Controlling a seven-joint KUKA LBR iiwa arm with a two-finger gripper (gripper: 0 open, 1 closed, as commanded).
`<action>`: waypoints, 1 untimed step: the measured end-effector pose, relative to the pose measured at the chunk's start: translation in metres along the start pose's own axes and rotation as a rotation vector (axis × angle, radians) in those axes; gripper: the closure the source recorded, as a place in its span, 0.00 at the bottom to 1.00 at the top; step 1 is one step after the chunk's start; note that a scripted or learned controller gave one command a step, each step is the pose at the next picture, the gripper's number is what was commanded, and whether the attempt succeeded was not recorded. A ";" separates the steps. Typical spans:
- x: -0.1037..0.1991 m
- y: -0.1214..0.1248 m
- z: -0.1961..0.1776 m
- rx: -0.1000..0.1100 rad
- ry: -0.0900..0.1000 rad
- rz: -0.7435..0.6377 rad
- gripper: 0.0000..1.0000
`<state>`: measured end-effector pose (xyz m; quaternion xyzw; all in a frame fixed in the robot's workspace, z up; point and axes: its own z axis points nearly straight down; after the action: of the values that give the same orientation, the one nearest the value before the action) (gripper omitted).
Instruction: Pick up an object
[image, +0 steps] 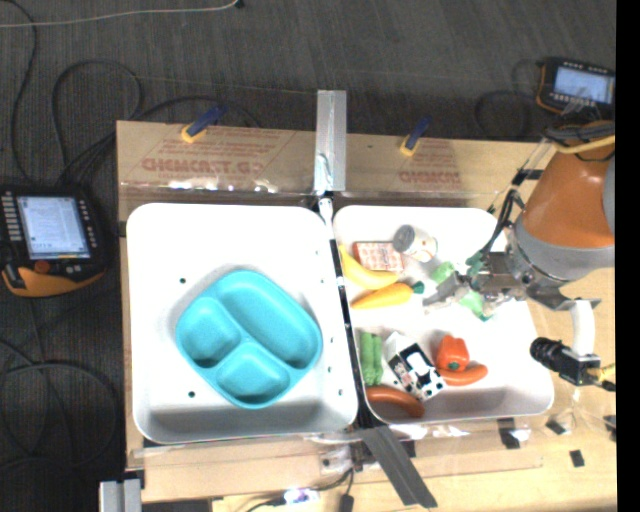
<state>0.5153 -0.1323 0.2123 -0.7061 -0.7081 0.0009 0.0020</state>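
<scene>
The right bin (520, 395) holds several toy foods. A yellow banana (351, 270) and an orange carrot-like piece (385, 295) lie at its left. Behind them are a red and white pack (378, 257) and a grey round can (403, 238). Toward the front lie a green pod (371, 358), a black and white box (415, 368), a red-orange tomato piece (456, 360) and a brown sausage (393, 400). My gripper (447, 289) hangs over the middle of this bin, right of the carrot-like piece. A small green piece (484, 304) sits just under the wrist.
The left bin (160, 250) bears a teal divided plate (250, 335). A metal divider post (331, 140) stands at the back between the bins. The grey and orange arm (570, 215) covers the right bin's back right corner. A black fitting (560, 358) juts beside the bin's right wall.
</scene>
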 end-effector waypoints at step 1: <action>-0.050 0.015 0.098 0.000 -0.001 0.097 0.00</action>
<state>0.5303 -0.1820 0.1143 -0.7396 -0.6731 0.0016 0.0016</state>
